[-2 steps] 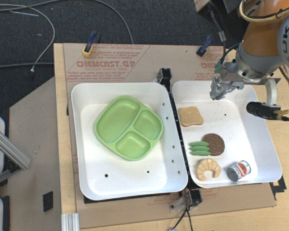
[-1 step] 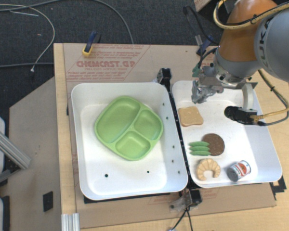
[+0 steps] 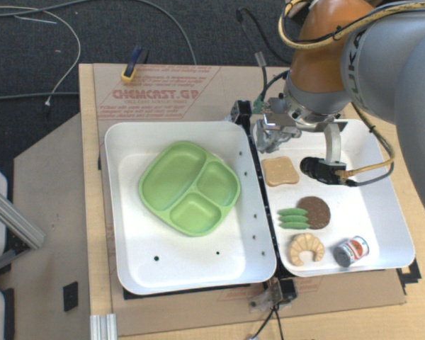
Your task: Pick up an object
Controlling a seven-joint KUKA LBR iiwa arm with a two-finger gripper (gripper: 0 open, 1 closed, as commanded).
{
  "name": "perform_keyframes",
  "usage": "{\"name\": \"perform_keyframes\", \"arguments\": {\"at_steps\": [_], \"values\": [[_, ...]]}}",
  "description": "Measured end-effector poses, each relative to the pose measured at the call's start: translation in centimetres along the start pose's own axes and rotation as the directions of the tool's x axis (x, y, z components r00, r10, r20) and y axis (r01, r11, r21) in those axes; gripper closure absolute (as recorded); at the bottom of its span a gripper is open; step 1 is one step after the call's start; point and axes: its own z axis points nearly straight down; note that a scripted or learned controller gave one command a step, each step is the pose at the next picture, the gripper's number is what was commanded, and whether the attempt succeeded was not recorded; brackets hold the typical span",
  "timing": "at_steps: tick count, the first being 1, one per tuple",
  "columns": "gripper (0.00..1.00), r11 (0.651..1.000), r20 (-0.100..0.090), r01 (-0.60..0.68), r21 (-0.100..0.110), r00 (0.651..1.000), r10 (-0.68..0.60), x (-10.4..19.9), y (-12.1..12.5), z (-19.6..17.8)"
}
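Hovering at the far end of the right bin, nothing gripped yet.

Left bin (image 3: 127,261): holding just a green divided plate (image 3: 190,188), lying flat near the middle, probably meant as a drop-off spot. Right bin (image 3: 389,211): crowded with candidates, spread apart enough for single grabs, namely a slice of toast (image 3: 280,171) by the dividing wall, green pea pods (image 3: 292,218) touching a brown patty (image 3: 314,212), then nearer a croissant (image 3: 306,247) and a small tin can (image 3: 350,251). Gripper (image 3: 269,139) poised at the bin's far-left corner, just beyond the toast, likely lining up on it as nearest target. Fingers too blurred and dark to call spread or pressed together; nothing visible between them.
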Motion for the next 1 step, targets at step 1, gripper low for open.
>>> {"name": "perform_keyframes", "arguments": {"at_steps": [1], "values": [[1.0, 1.0, 0.0, 0.001, 0.0, 1.0, -0.001, 4.91, -1.0, 0.42]]}}
